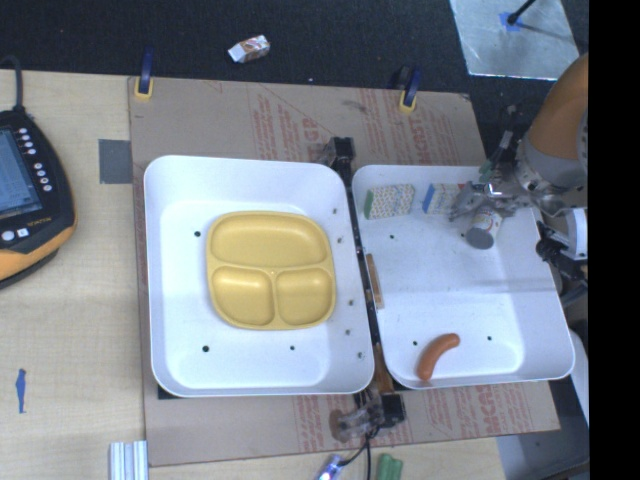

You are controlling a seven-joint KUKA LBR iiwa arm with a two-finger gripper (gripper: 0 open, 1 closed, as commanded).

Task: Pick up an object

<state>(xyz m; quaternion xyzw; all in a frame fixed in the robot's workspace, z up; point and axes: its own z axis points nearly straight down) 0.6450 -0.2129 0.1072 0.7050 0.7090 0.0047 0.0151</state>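
In the right bin [520,298] an orange-brown sausage [438,354] lies near the front edge. At the back left of that bin sits a white dotted pad with a green edge [390,201], and a small blue strip [428,198] lies just right of it. My gripper [482,206] hangs over the back right of this bin, reaching in from the right. A small grey round thing [482,235] sits directly under it; whether they touch is unclear.
The left bin [180,298] holds a yellow three-part plate [270,268]. A teach pendant [25,198] rests on the bench at far left. A crumpled wrapper [249,49] lies on the dark floor behind the bench.
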